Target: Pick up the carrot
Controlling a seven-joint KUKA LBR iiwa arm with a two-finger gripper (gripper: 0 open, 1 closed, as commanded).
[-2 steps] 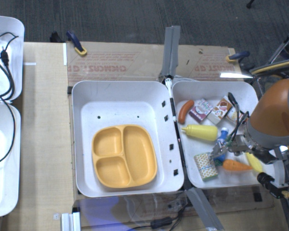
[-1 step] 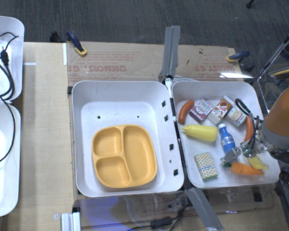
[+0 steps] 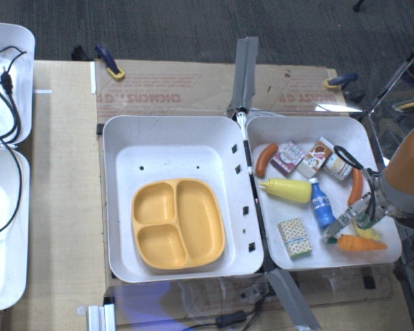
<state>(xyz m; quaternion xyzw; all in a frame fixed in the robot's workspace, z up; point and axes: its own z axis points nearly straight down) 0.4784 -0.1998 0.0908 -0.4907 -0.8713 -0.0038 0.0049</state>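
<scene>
The two white bins [image 3: 117,185] look like smooth moulded plastic with a faint sheen, and the yellow divided tray [image 3: 178,223] in the left one is matt plastic. The carrot [image 3: 361,243] near the right bin's front edge, the mustard bottle [image 3: 287,189] and the blue bottle [image 3: 322,208] look glossy plastic. Behind the bins lies dull brown cardboard [image 3: 186,88], on a bench [image 3: 65,185] of pale, matt wood.
</scene>
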